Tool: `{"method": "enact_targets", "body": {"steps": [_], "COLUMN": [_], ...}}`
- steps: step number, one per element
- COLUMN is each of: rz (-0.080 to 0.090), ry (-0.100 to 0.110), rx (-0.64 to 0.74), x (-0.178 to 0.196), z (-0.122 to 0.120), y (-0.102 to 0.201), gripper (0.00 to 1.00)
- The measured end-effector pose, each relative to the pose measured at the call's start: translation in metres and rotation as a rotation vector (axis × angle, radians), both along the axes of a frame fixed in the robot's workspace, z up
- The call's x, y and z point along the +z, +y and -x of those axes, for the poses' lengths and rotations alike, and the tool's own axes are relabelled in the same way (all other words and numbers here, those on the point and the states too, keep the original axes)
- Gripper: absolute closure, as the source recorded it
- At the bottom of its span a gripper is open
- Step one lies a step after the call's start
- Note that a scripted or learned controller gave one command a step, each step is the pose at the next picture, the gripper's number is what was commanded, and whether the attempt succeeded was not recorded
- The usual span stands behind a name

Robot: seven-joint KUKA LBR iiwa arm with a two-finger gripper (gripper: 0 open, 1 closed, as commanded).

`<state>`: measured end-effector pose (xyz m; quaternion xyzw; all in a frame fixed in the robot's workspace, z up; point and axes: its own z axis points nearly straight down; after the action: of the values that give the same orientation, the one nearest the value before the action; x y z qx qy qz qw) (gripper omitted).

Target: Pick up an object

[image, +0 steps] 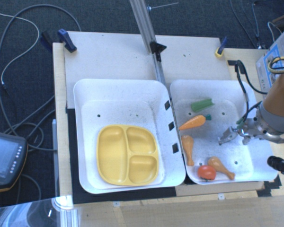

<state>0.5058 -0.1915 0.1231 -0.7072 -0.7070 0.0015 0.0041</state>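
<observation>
In the right bin (pixel 236 90) lie a green cucumber-like piece (pixel 201 104), an orange carrot (pixel 193 122), a tan drumstick (pixel 188 150), a second drumstick (pixel 221 168) and a red tomato (pixel 207 172). My gripper (pixel 232 131) hangs over the right half of this bin, on the grey arm with its orange band (pixel 279 97). It is open, with nothing between its fingers. It stands to the right of the carrot and above the tomato and the second drumstick, apart from all of them.
The left bin (pixel 114 90) holds a yellow divided plate (pixel 128 154). A metal pole (pixel 143 14) slants down to the ridge between the bins. A black cable (pixel 243 84) runs along the right bin's far right side. Blue clamps (pixel 66 39) grip the bench corners.
</observation>
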Motion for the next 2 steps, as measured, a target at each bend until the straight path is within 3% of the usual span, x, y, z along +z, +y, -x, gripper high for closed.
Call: {"method": "enact_targets", "body": {"steps": [1, 2], "rz": [0.003, 0.006], "ry": [-0.01, -0.015], "rx": [0.001, 0.002], "x": [0.014, 0.065], "z": [-0.003, -0.014], "y": [0.0, 0.003], "gripper": [1.0, 1.0]}}
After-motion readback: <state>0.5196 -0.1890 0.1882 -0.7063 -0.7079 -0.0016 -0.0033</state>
